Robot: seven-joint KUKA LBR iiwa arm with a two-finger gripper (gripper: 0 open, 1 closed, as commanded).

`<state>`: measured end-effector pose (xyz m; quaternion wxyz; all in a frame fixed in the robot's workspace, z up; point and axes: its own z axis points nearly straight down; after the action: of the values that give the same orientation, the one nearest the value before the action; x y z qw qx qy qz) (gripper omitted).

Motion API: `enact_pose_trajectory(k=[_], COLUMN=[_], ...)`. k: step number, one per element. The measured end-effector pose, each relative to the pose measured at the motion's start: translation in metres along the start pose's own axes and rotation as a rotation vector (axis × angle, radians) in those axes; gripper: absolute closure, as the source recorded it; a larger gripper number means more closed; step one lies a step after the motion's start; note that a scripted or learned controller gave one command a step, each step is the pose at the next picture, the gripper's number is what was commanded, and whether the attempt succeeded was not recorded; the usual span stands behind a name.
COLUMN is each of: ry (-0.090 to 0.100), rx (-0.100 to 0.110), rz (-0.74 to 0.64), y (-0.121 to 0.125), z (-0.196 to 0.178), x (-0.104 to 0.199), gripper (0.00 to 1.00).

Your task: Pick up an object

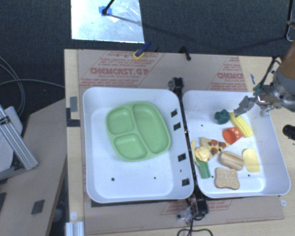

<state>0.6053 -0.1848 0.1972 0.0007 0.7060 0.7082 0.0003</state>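
Over the right bin [273, 132], the tool [242, 107] is hanging at about one o'clock, just above the corn cob [242, 125] and beside the green broccoli piece [221, 115]; whether it is wide or narrow I cannot tell. Toy foods are crowding together: red pepper [231, 135], pizza slice [212, 143], toast [227, 178]. Descending here risks nudging neighbours or pinching two items.
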Motion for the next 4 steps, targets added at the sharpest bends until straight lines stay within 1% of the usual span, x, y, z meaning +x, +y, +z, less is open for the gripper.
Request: enact_pose_trajectory(k=[1,2,3,4], ry=[0.001,-0.001,0.005,0.003], rx=[0.003,-0.005,0.002,-0.006], rz=[-0.004,-0.004,-0.008,-0.006], y=[0.025,0.026,-0.003,-0.062], z=[0.119,0.101,0.113,0.006], x=[0.01,0.009,0.109,0.154], gripper=[0.0,1.0,1.0,1.0])
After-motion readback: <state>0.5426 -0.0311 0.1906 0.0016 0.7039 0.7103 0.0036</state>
